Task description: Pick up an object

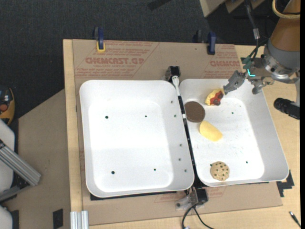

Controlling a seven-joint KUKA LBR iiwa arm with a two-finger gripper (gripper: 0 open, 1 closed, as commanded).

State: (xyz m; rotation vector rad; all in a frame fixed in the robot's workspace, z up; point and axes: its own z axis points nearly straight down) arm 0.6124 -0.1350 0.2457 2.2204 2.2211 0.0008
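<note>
White bins [128,87]; brown disc [194,111]; yellow lump [210,130]; tan speckled cookie [219,170]; yellow/red item [214,98].

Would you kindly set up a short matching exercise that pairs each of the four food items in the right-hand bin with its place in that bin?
Things:
1. chocolate chip cookie
2. brown disc
3. plain yellow piece
4. yellow and red item

Places:
A. far end of the right bin, just by the gripper
B. near end of the bin, closest to the camera
C. against the bin's left wall, beside the divider
D. middle of the bin, just below the brown disc

Pairs: 1-B, 2-C, 3-D, 4-A
</note>
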